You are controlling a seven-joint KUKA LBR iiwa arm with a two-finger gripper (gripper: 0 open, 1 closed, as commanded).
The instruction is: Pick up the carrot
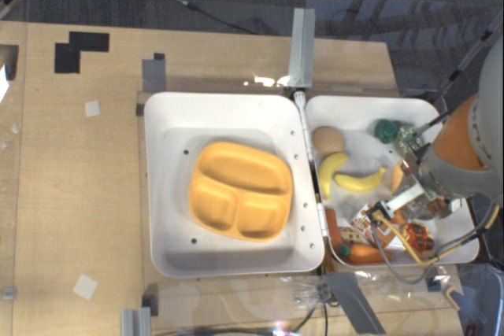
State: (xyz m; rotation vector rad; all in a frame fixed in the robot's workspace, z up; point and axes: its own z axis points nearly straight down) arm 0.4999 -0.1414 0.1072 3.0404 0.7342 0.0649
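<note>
Wooden benchtop is carrying two white bins, and over the right bin (441,110) the gripper (383,212) is hanging amid clutter, its jaw state impossible to tell. At its 11 o'clock a smooth curved banana (346,173) is lying beside a brown rounded lump (328,140). The orange tapered carrot (364,252) is lying at the gripper's 7 o'clock, near it, against the bin's front wall, while a yellow sectioned plate (239,190) is sitting in the left bin (169,169).

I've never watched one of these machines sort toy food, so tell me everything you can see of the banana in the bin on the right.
The banana is bright yellow and smooth, looking like plastic toy fruit. It is curved into an L shape: one end points up toward a round tan-brown item, the other runs right toward the gripper. It lies flat on the floor of the right white bin, near the wall between the bins. Its upper end appears to touch the tan item. Nothing is gripping it.
</note>
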